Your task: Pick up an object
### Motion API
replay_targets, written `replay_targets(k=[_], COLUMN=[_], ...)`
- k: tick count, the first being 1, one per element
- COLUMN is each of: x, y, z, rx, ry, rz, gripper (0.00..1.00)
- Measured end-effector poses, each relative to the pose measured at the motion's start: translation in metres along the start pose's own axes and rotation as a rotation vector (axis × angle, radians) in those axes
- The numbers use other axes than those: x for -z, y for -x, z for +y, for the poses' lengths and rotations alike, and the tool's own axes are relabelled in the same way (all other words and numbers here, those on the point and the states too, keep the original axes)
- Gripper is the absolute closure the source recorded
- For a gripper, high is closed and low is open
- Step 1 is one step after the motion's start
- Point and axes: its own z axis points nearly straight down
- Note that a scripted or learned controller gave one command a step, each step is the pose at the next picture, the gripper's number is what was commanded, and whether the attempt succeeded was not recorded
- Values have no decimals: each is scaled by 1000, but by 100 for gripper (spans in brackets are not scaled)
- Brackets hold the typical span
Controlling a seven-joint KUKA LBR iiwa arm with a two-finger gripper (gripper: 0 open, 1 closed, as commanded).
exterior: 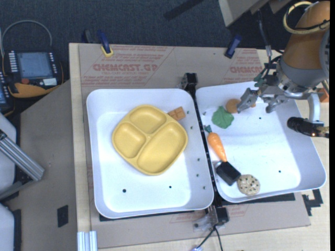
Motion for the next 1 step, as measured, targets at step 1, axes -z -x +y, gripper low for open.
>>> replay_targets(k=[1], x=[8], y=[0], z=[3], rx=[3], ry=[14], rz=[-2], gripper=[0])
